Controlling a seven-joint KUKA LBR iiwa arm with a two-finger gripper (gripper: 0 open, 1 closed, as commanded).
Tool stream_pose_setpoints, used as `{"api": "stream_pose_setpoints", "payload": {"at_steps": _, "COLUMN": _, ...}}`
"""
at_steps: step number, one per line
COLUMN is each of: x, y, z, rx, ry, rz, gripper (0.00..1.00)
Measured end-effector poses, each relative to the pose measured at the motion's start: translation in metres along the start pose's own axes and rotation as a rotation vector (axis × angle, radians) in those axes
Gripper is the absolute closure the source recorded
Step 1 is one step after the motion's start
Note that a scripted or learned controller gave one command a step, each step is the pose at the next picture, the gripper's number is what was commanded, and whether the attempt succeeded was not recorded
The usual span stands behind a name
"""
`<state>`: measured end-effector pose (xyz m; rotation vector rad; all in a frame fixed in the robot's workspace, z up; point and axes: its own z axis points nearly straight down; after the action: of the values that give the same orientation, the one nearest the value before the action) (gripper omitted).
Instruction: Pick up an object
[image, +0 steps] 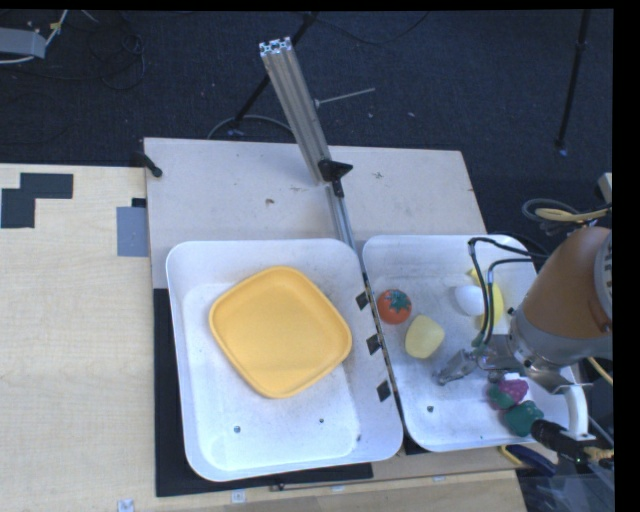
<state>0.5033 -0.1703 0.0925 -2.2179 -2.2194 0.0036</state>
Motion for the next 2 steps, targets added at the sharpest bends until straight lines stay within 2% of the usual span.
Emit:
{"api": "stream_pose_setpoints", "payload": {"at_steps": 1, "x": -0.001, "y": 0.001, "z": -0.012, "rx": -0.004, "ry": -0.001, "rz": 0.003, "gripper": 1.00}}
{"api": "stream_pose_setpoints", "payload": {"at_steps": 2, "x": -0.004, "y": 0.001, "z": -0.054, "rx": -0.007, "ry": -0.002, "rz": 0.001, "gripper": 1.00}}
